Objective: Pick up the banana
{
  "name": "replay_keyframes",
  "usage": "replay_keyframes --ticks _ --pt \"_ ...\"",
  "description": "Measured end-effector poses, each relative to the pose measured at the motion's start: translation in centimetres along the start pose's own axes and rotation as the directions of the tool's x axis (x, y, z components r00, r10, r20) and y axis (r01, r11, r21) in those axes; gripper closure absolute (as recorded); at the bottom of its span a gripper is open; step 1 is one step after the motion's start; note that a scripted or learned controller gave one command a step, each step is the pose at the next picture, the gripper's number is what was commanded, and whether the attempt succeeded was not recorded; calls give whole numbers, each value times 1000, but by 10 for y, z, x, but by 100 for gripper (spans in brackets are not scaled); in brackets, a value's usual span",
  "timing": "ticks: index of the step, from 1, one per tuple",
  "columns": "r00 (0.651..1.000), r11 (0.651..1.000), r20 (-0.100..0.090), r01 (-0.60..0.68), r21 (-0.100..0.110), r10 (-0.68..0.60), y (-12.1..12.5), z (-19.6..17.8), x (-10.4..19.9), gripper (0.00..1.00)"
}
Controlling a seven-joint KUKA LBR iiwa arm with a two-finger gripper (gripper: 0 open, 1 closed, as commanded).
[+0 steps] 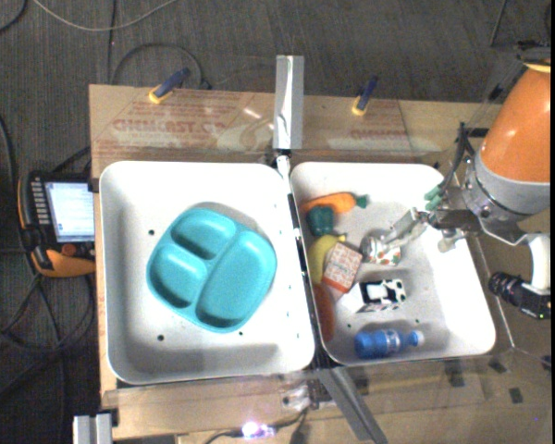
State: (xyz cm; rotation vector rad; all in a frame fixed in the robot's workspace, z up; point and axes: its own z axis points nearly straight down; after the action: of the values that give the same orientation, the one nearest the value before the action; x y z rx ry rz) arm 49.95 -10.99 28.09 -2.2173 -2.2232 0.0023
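Nearest, a blue bottle (386, 341) lies in the right bin (462, 331); the gripper (381, 246), fingers' state unclear, hovers beside the banana (323, 246).

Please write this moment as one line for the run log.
task: pick up banana | gripper: over right bin, nothing seen held | banana: in right bin, partly under small box | status: not picked

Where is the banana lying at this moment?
The banana lies in the right bin, near its left wall, just below the carrot and partly under a small patterned box.
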Motion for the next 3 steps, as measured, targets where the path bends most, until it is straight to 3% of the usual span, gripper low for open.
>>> replay_keyframes --ticks 1,2,3 --pt "923 923 -1 385 0 -385 -6 65 -31 0" --pt "923 923 -1 384 -1 -384 -6 65 -31 0" --pt "773 773 -1 635 -2 -635 1 98 54 0"
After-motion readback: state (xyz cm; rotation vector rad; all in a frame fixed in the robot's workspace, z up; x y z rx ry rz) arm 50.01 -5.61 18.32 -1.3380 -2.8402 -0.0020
